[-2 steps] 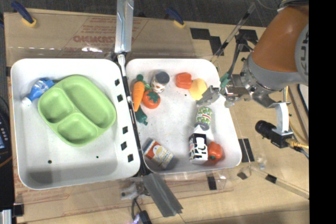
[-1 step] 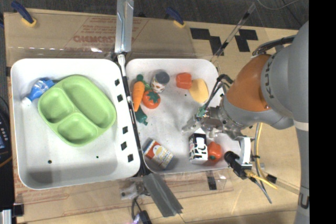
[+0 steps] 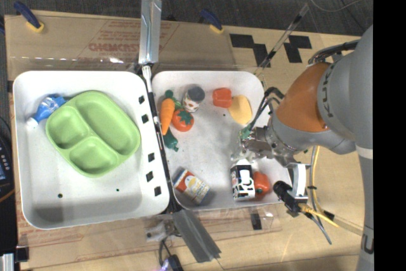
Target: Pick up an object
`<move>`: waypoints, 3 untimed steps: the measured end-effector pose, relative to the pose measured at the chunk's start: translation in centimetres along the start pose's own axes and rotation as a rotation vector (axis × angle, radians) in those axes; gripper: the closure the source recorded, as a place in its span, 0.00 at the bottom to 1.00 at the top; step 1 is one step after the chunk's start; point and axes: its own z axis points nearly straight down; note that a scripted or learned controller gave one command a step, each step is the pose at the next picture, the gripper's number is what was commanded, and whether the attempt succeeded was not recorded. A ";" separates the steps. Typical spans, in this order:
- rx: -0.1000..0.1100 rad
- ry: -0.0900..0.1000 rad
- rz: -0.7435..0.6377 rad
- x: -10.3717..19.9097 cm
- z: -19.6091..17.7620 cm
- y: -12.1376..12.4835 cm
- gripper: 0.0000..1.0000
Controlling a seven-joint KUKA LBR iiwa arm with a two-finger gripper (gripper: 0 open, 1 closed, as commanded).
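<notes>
The right bin (image 3: 209,82) holds several toy foods. A carrot (image 3: 166,112) and a red tomato (image 3: 183,121) lie by its left wall, and a small grey-topped jar (image 3: 193,98) stands behind them. An orange-red block (image 3: 222,98) and a yellow piece (image 3: 240,109) lie at the back right. A black-and-white cow-print carton (image 3: 242,182) stands at the front with a red piece (image 3: 261,185) touching its right side. An orange carton (image 3: 191,186) lies at the front left. My gripper (image 3: 246,144) hangs just behind the cow-print carton, right of the bin's middle.
The left bin (image 3: 38,200) carries a green divided plate (image 3: 93,131) and a blue object (image 3: 48,106) at its back left corner. A divider with black clips (image 3: 154,149) separates the bins. The grey arm with its orange band (image 3: 304,108) covers the right bin's right edge.
</notes>
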 end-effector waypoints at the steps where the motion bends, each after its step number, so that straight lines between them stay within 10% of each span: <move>1: -0.004 0.000 0.186 5.3 1.1 4.1 1.00; 2: -0.004 0.000 0.186 5.3 1.1 4.1 0.00; 3: -0.004 0.002 0.203 7.0 2.6 -3.6 0.00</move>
